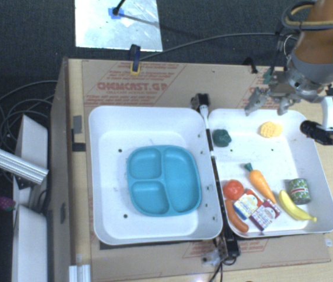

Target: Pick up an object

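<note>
The arm (325, 28) above the pincer (270, 103) is cut off by the top and right edges. Well below the pincer, a sausage (236, 216) lies partly hidden under two small packets (256, 209), whose print is too small to read. The can (299, 190) down to the pincer's right has an unreadable label.

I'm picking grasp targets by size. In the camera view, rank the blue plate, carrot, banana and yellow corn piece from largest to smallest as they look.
1. blue plate, by far
2. carrot and banana: alike in length, too close to rank
3. yellow corn piece
</note>
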You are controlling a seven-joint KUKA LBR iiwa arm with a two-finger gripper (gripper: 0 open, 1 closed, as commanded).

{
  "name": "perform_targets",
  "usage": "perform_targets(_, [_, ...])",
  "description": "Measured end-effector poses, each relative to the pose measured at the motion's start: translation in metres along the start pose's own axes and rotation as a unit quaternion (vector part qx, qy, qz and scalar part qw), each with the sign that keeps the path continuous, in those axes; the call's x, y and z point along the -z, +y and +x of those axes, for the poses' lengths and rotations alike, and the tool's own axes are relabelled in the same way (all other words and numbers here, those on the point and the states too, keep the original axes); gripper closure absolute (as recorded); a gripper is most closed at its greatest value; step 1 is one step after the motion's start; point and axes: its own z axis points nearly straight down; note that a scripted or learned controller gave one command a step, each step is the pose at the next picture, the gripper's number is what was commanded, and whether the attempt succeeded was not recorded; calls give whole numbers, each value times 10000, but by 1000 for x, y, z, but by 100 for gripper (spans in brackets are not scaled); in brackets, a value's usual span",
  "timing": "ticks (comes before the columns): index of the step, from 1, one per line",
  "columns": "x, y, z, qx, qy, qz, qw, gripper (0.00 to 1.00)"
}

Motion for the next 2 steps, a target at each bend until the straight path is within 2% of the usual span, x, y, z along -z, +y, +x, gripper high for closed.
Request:
perform_targets(1, [-43, -43, -39, -16, -8, 11, 10000, 0])
perform_targets(2, [-121, -75, -45, -15, 2, 17, 10000, 0])
